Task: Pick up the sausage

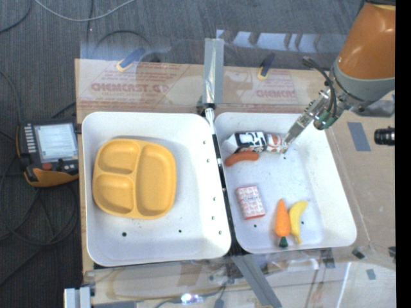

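Your claw sits low in the upper part of the right bin, its tip touching or just beside the small carton; you cannot tell from this view what state it is in. The sausage lies just below-left of that carton, near the bin's left wall, apart from the claw. Nothing is lifted yet, so the whole grasp looks left to do. Lower down lie a pink packet, a carrot and a banana.
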Controlling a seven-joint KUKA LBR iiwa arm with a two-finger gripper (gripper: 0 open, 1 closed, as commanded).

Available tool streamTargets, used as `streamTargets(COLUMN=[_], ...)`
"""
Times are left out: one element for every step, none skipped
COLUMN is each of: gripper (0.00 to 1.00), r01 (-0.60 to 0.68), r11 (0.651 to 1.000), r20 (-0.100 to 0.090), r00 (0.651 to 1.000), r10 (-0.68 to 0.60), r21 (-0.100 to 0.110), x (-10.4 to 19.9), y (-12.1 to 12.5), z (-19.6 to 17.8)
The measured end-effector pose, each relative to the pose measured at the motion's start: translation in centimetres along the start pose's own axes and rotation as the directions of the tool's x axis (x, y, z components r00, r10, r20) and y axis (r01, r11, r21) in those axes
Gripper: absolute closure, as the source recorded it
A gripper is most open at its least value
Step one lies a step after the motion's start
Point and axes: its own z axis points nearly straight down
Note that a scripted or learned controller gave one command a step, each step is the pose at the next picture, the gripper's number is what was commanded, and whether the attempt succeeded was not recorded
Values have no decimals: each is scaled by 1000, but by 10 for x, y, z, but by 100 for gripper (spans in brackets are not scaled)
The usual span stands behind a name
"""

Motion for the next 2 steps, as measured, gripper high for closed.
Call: streamTargets(gripper=[100, 100], r01=[294, 604], r11=[956, 797], r20=[2, 1], r00=[956, 797], r10=[-294, -604], r21=[-1, -1], x=[9, 4], y=[-18, -24], z=[0, 14])
